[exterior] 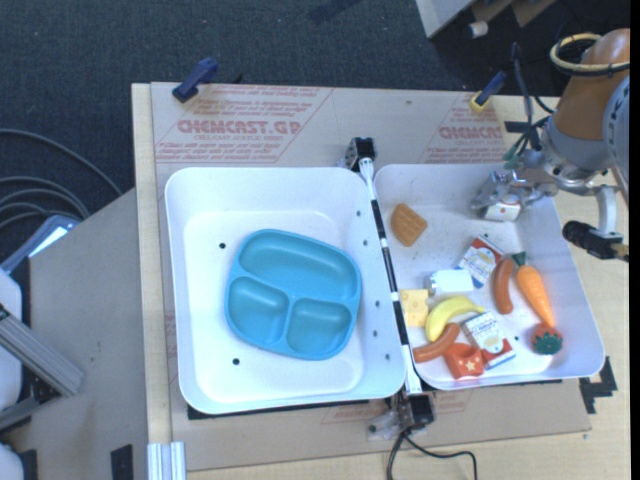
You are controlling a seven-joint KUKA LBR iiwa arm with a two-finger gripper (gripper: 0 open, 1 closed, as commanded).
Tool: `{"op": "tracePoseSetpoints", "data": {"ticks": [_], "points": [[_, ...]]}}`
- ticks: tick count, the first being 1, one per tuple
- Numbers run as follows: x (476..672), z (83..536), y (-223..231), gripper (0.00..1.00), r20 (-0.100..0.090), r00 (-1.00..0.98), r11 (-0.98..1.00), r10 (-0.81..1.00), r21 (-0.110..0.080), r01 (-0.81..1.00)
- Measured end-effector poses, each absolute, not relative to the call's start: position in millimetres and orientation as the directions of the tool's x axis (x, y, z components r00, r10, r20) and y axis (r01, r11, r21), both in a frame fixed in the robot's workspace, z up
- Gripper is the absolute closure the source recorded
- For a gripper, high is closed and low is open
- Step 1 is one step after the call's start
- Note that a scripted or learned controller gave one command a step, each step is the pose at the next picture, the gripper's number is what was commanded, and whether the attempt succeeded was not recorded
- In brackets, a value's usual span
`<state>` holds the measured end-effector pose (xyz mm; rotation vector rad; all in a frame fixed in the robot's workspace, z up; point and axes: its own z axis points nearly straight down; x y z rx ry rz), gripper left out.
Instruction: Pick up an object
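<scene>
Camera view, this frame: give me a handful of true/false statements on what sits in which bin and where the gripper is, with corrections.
1. The blue divided plate lies in the left bin. True.
2. The carrot lies on the blue plate. False: it lies in the right bin, beside a sausage.
3. The gripper is over the right bin's far end. True.
4. The banana is in the left bin. False: it is in the right bin.
5. The gripper is touching the cracker. False: the cracker lies apart from it.
</scene>
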<state>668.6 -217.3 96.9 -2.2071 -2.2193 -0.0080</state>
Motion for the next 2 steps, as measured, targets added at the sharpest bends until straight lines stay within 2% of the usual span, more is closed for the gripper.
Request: {"op": "tracePoseSetpoints", "data": {"ticks": [1,2], "points": [[646.4,232.4,-104.1,1.00,0.001,-0.002,0.002,1.000,0.003,1.000],[587.6,263.5,-47.3,1.00,0.001,-0.001,0.001,1.000,-0.002,1.000]]}}
